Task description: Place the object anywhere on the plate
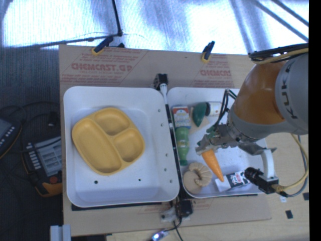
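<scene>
A yellow plate point(107, 138) with three compartments lies in the left bin point(150, 182). In the right bin point(228, 192), my gripper point(211, 143) hangs low, just above the wide end of an orange carrot point(214, 166). The carrot lies on the bin floor, pointing toward the front right. The grey arm with its orange band point(261, 97) covers the right half of that bin.
Along the right bin's left side lie a green bottle with a red label point(181, 132) and a dark green item point(200, 113). A tan ring-shaped pastry point(197, 175) sits at the front, next to a small black-and-white item point(234, 179). A black divider point(170, 134) separates the bins.
</scene>
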Controlling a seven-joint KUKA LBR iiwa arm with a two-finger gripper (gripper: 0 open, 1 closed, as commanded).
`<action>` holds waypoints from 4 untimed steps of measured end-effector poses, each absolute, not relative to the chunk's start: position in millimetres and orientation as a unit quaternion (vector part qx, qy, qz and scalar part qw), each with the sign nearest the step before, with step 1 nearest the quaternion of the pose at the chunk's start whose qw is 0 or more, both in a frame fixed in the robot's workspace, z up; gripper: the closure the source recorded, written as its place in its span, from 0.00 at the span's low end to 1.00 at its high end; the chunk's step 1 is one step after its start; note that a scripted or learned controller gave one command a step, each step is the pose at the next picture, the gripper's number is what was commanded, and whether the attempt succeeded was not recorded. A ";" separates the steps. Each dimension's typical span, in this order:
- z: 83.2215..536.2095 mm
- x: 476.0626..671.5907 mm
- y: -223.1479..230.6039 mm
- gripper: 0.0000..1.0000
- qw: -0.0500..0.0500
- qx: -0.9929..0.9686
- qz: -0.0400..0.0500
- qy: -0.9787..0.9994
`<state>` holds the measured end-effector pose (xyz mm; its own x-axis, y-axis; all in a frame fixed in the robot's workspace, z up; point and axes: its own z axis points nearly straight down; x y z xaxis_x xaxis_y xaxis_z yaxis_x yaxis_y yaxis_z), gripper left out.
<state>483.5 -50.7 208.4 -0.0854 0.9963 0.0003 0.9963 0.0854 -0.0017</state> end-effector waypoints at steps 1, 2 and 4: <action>267.8 486.2 25.5 1.00 0.000 -0.756 0.001 -0.654; 260.6 542.6 89.7 1.00 0.000 -0.802 0.001 -0.597; 205.8 572.5 144.2 0.00 0.000 -0.819 0.001 -0.574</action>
